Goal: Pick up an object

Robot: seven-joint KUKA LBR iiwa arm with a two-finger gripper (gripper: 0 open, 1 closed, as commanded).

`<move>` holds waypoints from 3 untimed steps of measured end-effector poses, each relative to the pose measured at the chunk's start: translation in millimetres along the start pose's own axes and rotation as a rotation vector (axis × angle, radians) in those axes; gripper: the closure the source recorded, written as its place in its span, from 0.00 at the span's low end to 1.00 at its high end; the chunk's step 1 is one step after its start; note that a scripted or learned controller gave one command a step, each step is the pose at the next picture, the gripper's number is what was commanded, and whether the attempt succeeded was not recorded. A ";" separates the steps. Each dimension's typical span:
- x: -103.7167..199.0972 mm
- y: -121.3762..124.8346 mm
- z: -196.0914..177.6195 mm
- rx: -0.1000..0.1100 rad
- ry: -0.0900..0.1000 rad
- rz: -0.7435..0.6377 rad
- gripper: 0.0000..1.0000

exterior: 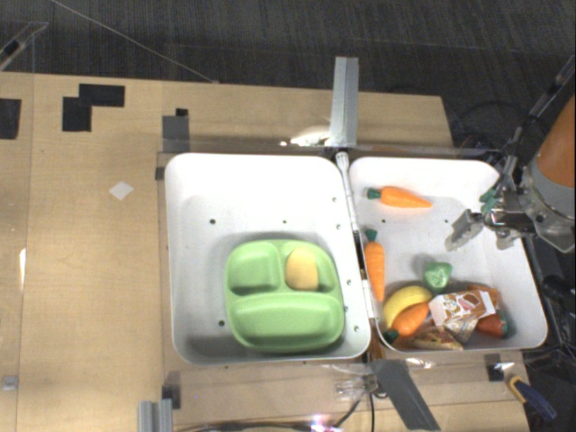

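Observation:
My gripper (464, 229) hangs over the right part of the right bin (450, 171), reaching in from the right. Nothing shows in its grasp. Below it to the left lies a small green pepper (438, 274). An orange carrot (402, 198) lies near the bin's far wall, apart from the gripper. A second carrot (374, 269) lies along the left wall. At the near side a yellow banana (404, 301), a small orange piece (411, 319) and a snack bag (461, 311) are piled together.
The left bin (202, 241) holds a green divided plate (281, 318) with a yellow round fruit (302, 269) in its upper right compartment. A metal post (345, 102) stands behind the wall between the bins. The grey arm (551, 180) enters from the right.

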State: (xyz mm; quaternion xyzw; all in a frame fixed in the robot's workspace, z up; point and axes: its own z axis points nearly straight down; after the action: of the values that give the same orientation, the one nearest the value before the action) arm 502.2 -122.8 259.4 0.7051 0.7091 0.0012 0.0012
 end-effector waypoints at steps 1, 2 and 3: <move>11.6 -10.2 159.4 0.000 0.000 0.180 0.00; -8.3 20.1 167.5 -0.012 0.002 0.111 0.00; -6.2 23.4 155.2 -0.021 0.004 0.109 1.00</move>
State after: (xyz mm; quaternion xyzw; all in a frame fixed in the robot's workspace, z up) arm 526.2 -128.8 104.3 0.7424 0.6698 0.0098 0.0071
